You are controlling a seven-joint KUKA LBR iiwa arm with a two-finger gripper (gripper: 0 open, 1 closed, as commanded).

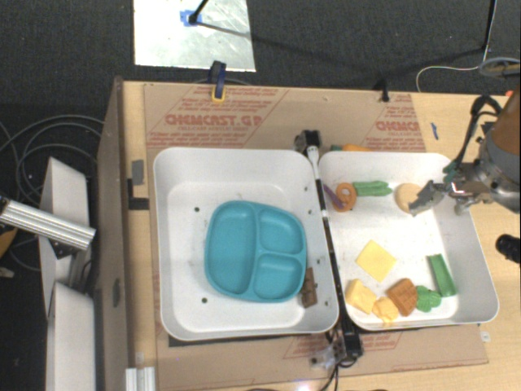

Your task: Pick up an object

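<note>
Arm (501, 149) cut off by right edge; we see wrist portion only, orange band barely visible at frame edge. Gripper (425, 199) fingers too small and dark for us to judge gap. Dark object (511, 248) at right edge cropped; we cannot identify it. Orange item (355, 147) behind right bin (472, 243) rim mostly hidden. Brown piece (309, 287) at left bin (175, 243) edge too small to identify. Metal rail (45, 223) at left cropped by edge. Print on cardboard (213, 120) partly blurred.

The bench (203, 108) bears two white bins (183, 177) side by side.
</note>
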